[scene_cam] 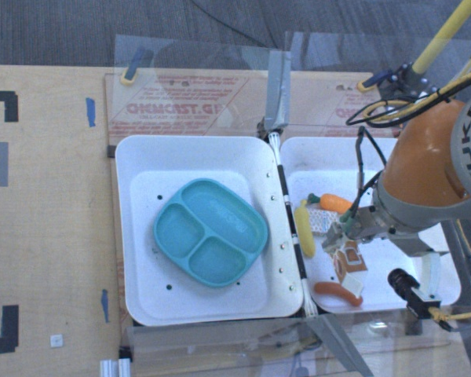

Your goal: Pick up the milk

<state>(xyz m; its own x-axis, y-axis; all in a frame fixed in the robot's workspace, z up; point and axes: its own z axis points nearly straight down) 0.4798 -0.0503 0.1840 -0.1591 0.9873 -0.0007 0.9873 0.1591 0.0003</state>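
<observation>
The claw (347, 238) hangs low in the right bin (314, 167), directly over the milk carton (350, 262) — whether it is clenched or released, I cannot tell. At its 11 o'clock lies a carrot (332, 203); at 9 o'clock a banana (304, 231) by the bin's left wall; at 6 o'clock, past the milk carton, a sausage (337, 292). Farther toward 9 o'clock, the left bin (141, 163) holds a teal divided plate (211, 231).
</observation>
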